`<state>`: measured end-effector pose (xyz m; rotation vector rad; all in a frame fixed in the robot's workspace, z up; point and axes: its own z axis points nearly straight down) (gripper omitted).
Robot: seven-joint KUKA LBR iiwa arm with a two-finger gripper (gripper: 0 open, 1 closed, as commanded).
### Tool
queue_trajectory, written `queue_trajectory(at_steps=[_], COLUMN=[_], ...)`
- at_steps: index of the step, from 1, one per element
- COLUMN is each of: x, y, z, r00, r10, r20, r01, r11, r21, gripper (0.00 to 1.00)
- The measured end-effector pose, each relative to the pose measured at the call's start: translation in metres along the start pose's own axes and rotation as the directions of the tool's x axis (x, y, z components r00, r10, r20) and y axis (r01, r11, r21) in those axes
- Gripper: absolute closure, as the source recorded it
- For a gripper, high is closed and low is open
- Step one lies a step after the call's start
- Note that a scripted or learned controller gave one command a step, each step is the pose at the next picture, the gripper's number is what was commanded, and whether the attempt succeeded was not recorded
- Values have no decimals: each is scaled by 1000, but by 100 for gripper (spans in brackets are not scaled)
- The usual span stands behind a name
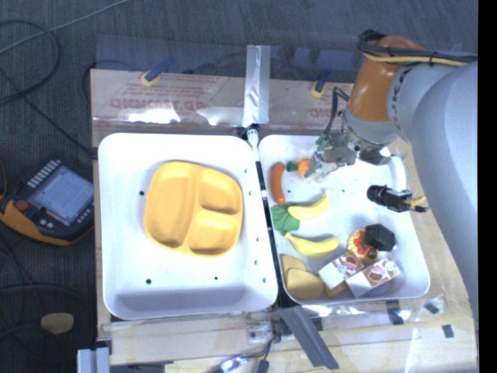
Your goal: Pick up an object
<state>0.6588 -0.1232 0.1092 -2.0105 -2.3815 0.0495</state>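
Gripper [324,160] low at right bin's [359,197] far edge beside small orange toy [301,166], grip state unreadable; risk: nudging it aside, closing on nothing.

A yellow plate [194,207] with 3 sections lay flat in the middle of the left bin [109,231]. In the right bin [415,282], an orange sausage [276,182] lay along the left wall, with a small orange-and-green piece [303,166] just to its right. A yellow banana [313,206] and a 2nd banana [314,245] lay nearer, with a green leafy piece [284,219] at their left. A tan bread piece [301,280] filled the near left corner. To its right stood 2 red-and-white cartons [365,272], with a black lump [380,236] just beyond.
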Motion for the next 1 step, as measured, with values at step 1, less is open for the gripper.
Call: queue_trajectory(at_steps=[1], x=[0], y=[0], z=[0], r00=[1000], r10=[0], r20=[0], r01=[0], r11=[1000], r21=[0], gripper=[0])
